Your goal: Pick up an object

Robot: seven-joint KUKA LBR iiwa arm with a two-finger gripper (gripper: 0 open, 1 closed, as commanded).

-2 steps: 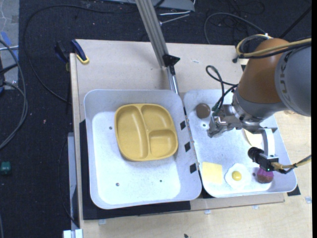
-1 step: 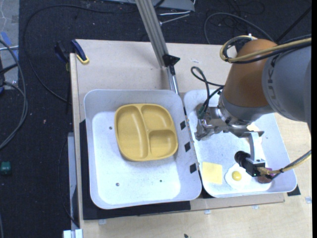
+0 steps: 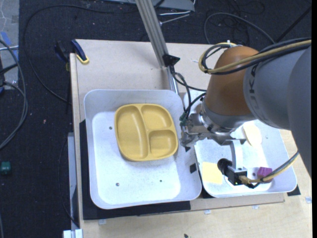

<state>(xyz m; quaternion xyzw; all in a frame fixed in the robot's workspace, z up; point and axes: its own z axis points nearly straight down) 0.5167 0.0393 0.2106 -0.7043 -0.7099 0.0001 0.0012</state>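
Nothing lifted yet, by the look of it. The hand [image 3: 188,135] sits low btwn the bins, just beside the yellow plate [image 3: 146,131] in the left bin [image 3: 133,182]; can't tell if it's spread or closed. Grasp and lift both remain. Right bin [image 3: 275,152] has a yellow pad [image 3: 212,173] and a purple bit [image 3: 264,172]. Pale wood surface [image 3: 119,63], dark floor [image 3: 44,157].

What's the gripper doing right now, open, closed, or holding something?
Gripper: cannot be told from this view; it hangs beside the yellow plate.
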